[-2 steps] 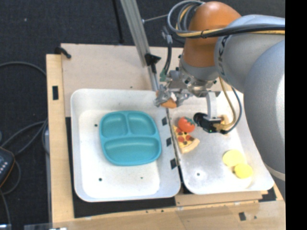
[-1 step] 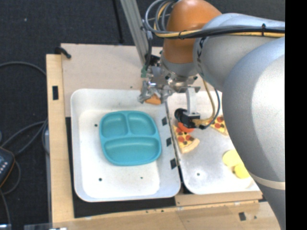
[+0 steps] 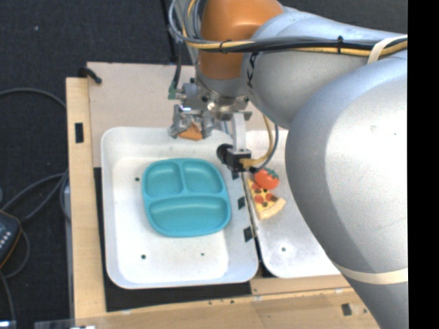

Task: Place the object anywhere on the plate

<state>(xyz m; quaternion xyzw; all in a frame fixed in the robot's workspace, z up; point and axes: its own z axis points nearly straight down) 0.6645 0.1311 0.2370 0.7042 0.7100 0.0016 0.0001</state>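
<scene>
Gripper (image 3: 190,129) sits over the far edge of the left bin (image 3: 123,252), jaws closed on an orange object (image 3: 193,133). The object is held just beyond the blue plate's (image 3: 185,197) far rim, not on it. 2 food toys (image 3: 265,190) lie in the right bin (image 3: 302,262).

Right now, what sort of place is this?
Probably a robot lab test bench: a grey arm reaches over two white bins, with a teal divided plate and toy food for picking.
</scene>
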